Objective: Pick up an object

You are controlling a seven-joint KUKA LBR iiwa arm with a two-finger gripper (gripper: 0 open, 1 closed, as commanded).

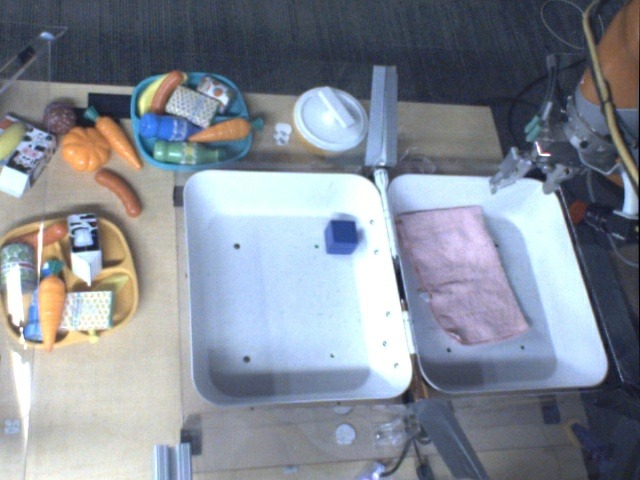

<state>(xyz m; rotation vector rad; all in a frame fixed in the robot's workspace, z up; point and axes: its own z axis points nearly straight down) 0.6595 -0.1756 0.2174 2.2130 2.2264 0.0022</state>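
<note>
A small blue cube lies in the left white bin, toward its far right side. A pink cloth lies flat in the right white bin. My gripper hangs over the far right corner of the right bin, beyond the cloth's far edge and well to the right of the cube. Its two fingers are spread apart and open, with nothing between them.
On the bench left of the bins are a blue bowl and a yellow tray of toy food, plus loose toy carrots and a pumpkin. A white lidded cup stands behind the left bin. Cables hang at the far right.
</note>
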